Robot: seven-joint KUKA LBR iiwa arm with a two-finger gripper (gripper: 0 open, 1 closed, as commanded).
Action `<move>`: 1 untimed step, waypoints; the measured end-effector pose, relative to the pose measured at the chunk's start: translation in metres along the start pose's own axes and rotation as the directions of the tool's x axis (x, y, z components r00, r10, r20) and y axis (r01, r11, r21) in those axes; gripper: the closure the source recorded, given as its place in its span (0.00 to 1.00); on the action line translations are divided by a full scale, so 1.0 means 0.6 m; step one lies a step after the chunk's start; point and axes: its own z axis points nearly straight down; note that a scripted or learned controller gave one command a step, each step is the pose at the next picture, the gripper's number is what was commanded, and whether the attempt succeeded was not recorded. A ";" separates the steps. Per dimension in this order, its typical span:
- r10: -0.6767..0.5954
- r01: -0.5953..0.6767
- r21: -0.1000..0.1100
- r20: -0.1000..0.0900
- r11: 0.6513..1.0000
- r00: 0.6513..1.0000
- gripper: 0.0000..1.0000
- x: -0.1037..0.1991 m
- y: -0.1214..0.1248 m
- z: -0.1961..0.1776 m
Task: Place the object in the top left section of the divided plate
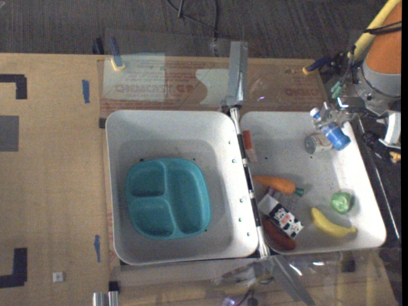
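Task status: not begun, as I judge it.

Teal divided plastic plate [167, 197], left white bin [121, 139]: sections bare.

Right white bin [370, 190]: yellow banana [331, 224], green round piece [341, 201], orange carrot [275, 184].

My hand [326, 132], above that bin's far corner: whether apart or together, cannot tell.

Surface: tan bench [51, 171]. Beyond: dark carpet [76, 11].

A: Classify the setting.

B: Robotics lab test cell. Indicators: a plywood bench [51, 171] carrying two white bins [121, 132], black marker squares [16, 87] and blue tape strips [85, 91] along its left edge, and loose cables [191, 5] on the dark carpet [76, 11] beyond the bench's far edge.

A: Further evidence?

B: Toy food props, including a plastic banana [333, 224].
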 end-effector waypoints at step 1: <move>-0.077 0.077 0.001 -0.002 0.997 0.997 1.00 -0.064 -0.055 0.057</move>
